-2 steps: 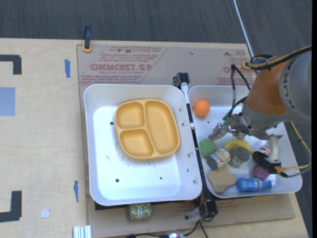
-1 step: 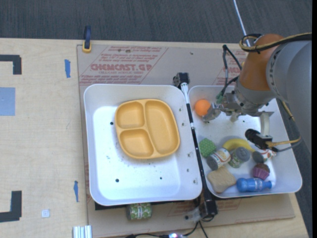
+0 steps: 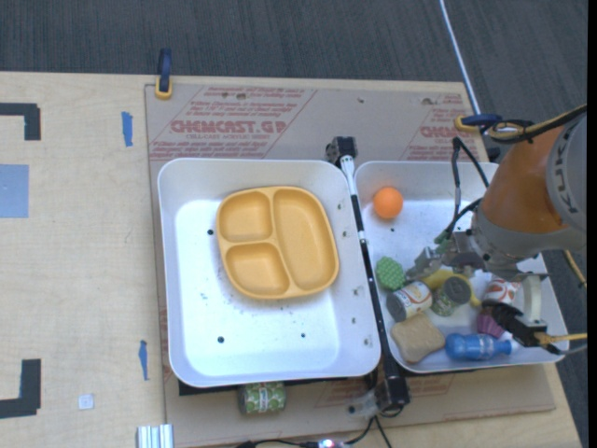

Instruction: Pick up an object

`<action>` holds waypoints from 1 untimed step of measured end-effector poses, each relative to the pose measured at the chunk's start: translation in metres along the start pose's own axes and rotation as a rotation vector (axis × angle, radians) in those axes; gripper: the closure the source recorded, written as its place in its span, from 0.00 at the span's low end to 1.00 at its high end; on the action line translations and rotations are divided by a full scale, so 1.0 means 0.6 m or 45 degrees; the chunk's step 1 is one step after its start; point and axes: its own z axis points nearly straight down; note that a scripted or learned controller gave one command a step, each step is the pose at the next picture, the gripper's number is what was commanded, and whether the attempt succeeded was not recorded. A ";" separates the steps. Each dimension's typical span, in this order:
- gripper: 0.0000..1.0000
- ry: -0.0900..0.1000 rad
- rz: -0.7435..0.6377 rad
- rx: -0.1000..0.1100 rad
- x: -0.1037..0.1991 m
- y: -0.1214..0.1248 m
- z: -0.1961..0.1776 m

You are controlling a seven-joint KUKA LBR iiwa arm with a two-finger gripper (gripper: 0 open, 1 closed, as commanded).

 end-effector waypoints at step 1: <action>1.00 -0.002 0.000 -0.010 0.000 0.004 -0.019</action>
